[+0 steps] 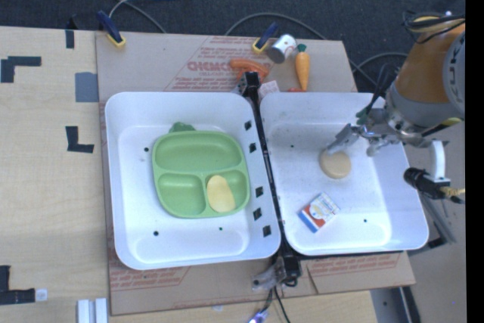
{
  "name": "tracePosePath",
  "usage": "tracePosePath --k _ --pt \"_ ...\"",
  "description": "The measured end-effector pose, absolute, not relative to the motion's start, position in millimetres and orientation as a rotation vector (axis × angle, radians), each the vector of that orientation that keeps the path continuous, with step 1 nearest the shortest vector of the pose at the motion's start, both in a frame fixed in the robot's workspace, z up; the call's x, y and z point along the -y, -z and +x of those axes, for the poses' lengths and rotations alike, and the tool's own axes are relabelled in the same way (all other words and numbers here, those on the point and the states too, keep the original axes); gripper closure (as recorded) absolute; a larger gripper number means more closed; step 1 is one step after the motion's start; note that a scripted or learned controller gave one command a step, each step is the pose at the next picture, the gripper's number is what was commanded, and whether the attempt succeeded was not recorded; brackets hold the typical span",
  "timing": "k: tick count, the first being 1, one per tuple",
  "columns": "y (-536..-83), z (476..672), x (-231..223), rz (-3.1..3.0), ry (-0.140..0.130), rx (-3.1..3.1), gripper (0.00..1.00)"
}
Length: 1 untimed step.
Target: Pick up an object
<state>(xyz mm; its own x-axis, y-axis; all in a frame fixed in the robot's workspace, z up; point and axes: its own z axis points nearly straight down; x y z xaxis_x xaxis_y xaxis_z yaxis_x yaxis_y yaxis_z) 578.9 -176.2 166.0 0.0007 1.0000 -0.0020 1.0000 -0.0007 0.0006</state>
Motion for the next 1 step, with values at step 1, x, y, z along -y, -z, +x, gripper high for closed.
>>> tracePosePath --k 1 --pt "-89.6 585.2 146.2 2.215 -0.004 -2.214 0.00"
